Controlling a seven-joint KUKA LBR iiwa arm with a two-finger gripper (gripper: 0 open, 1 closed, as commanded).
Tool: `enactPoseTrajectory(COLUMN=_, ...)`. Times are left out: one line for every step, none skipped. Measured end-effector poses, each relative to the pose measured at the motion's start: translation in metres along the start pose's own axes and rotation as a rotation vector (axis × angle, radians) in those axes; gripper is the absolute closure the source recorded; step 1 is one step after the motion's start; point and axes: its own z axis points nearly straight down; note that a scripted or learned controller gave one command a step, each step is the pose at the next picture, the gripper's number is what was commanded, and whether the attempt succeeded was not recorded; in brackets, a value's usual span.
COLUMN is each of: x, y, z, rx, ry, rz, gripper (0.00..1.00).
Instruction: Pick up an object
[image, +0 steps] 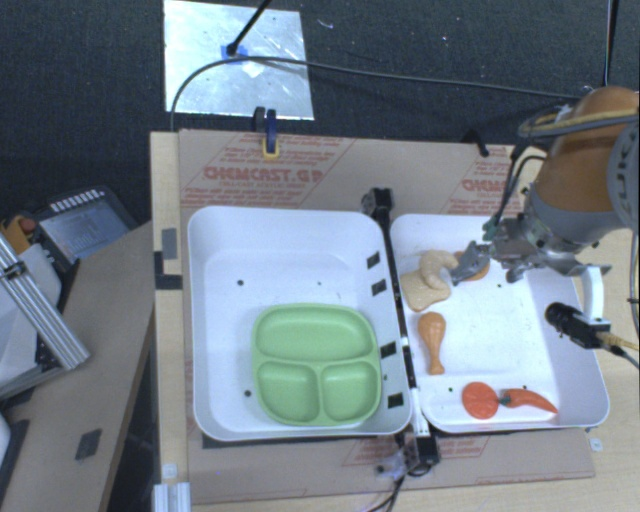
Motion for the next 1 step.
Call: enactPoseTrajectory(x=0.0002, y=0.0027, z=-0.0073, rx=-0.013, ry=-0.001, rz=-0.002, gripper=0.00)
